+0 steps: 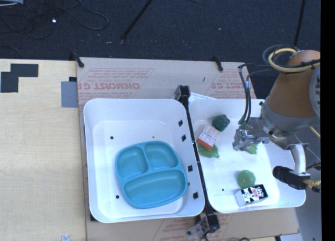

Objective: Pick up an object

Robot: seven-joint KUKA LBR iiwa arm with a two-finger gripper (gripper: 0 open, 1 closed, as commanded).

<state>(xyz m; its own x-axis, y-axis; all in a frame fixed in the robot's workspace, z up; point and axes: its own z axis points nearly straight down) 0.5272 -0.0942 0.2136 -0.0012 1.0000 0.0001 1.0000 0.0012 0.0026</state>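
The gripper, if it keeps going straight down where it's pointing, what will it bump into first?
Probably the small light green piece right beside the gripper, or the right bin's white floor next to it. Depth is hard to judge from above, so that's a guess.

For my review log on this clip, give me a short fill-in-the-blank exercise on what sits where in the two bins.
1. The blue divided plate lies in the ____ bin.
2. The tool is over the ____ bin.
3. The round green object lies just above the small black-and-white ____.
4. The plate has ____ compartments.

Missing words: left; right; card; three
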